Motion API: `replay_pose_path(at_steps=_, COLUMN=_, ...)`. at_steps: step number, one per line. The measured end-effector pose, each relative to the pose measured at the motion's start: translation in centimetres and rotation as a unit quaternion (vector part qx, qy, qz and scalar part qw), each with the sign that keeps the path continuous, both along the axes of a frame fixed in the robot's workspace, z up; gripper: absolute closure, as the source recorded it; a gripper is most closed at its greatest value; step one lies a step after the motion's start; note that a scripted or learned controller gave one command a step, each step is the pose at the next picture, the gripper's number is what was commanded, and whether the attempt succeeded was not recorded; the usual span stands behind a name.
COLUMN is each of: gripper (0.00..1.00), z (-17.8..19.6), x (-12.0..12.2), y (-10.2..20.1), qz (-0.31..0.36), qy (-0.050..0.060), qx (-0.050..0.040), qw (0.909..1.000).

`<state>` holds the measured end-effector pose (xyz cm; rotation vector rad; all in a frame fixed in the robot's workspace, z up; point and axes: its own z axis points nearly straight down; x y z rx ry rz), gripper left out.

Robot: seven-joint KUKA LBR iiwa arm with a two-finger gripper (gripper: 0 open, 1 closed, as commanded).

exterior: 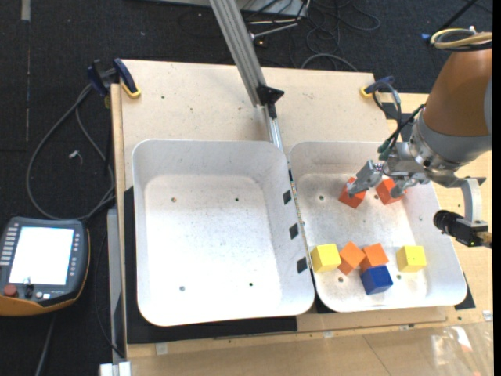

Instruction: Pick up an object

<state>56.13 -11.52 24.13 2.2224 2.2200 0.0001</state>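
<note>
A blue cube (376,279) lay low in the right bin (446,292), while the gripper (374,180), fingers spread, straddled between two red-orange cubes (352,193) above it.

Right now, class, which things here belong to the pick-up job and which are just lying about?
Job: hand; red blocks; yellow blocks; orange blocks; blue block; right bin.
Lying about: left bin; pendant; clamps.

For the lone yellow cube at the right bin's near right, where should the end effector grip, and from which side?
Come straight down and pinch the yellow cube across two opposite flat side faces. It sits flat, apart from the blue cube and orange cubes, so every side looks free.
</note>
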Motion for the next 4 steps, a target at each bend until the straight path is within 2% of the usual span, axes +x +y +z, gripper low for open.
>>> replay_pose_path(at_steps=4, gripper=0.0, z=0.01, x=0.0, y=-0.01, qz=0.0, qy=0.0, qx=0.0001, qw=1.0)
